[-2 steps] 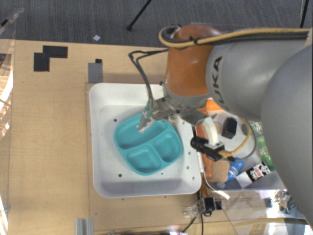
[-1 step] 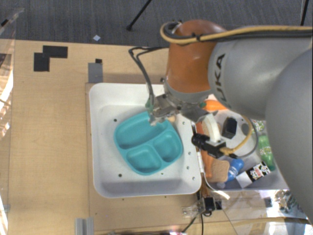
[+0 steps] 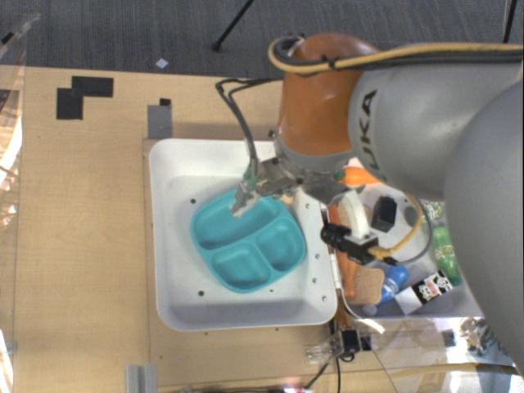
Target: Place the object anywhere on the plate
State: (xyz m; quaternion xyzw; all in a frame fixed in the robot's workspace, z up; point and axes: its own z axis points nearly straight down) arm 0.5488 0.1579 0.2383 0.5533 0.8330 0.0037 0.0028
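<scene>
Nearest the camera, my grey arm (image 3: 458, 113) reaches in from the right and blocks much of the right bin (image 3: 409, 305), where a jumble of items shows partly; I cannot tell which is the object. The orange band (image 3: 319, 97) sits above the wrist. My jaws (image 3: 244, 196) hang over the teal 3-compartment plate (image 3: 246, 248) in the left bin (image 3: 176, 211), above its upper compartment. I cannot tell how they stand.

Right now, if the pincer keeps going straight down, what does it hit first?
Probably the teal plate: the pincer hangs over its upper-left compartment in the left bin. Depth is unclear from this view.
</scene>
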